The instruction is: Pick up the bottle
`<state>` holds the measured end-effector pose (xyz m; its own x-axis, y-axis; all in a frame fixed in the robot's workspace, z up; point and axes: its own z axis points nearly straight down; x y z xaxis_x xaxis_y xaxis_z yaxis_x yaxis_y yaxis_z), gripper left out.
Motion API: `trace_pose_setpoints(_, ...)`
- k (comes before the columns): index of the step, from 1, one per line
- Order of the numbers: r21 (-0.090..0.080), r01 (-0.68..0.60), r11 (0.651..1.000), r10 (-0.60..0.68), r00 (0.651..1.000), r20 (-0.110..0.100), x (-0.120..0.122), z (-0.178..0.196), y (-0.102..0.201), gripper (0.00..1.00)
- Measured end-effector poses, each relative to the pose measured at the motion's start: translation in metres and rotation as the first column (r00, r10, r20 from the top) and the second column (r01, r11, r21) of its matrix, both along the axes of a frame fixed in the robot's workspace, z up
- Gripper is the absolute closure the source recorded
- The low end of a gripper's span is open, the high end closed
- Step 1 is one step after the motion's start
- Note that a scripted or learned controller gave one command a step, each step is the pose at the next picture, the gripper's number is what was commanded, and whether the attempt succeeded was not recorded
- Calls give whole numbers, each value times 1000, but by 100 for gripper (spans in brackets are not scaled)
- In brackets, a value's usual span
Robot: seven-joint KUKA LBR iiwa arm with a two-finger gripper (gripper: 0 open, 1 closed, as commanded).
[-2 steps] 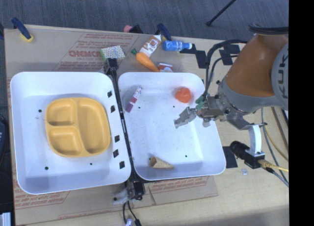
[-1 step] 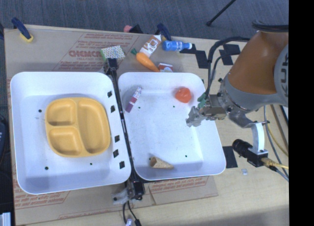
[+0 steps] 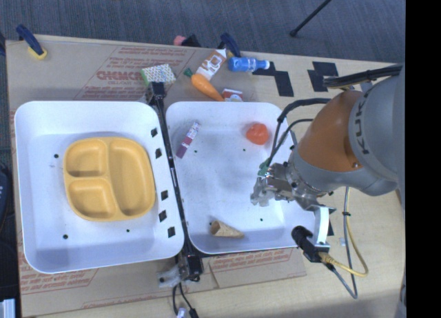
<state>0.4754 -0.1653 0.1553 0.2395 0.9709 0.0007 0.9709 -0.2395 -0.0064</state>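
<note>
The jaws hang low over the right bin (image 3: 207,246), just inside its right wall and about halfway along it; the metal there is a blur against the white floor, so I cannot tell whether they are spread or pressed together, and nothing shows between them. Behind them the arm (image 3: 344,144) reaches in over the bin's right rim. Near the jaws, toward the bin's far right corner, lies a small red object (image 3: 257,132), and by the near wall a tan wedge (image 3: 226,229). The likeliest target, a slim bottle (image 3: 187,138) with a dark purple end, lies flat at a slant near the bin's far left corner, just beside the wall shared with the left bin (image 3: 27,192), which holds a yellow divided tray (image 3: 109,176). On the surface beyond the bins, along its far edge, lie a blue bottle (image 3: 242,65) and a white one with an orange label (image 3: 210,65), probably out of play. I judge the approach barely begun: the next move calls for crossing the bin, turning square to the bottle's long axis and descending clear of the wall.
</note>
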Motion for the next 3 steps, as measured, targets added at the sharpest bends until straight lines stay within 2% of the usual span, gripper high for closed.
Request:
trace_pose_setpoints(1,-3,242,970,-242,970,3,1,71,-40,100)
trace_pose_setpoints(2,1,1,1000,-1,1000,2,1,63,-36,100)
trace_pose_setpoints(3,0,84,996,-84,996,0,0,-5,-34,100)
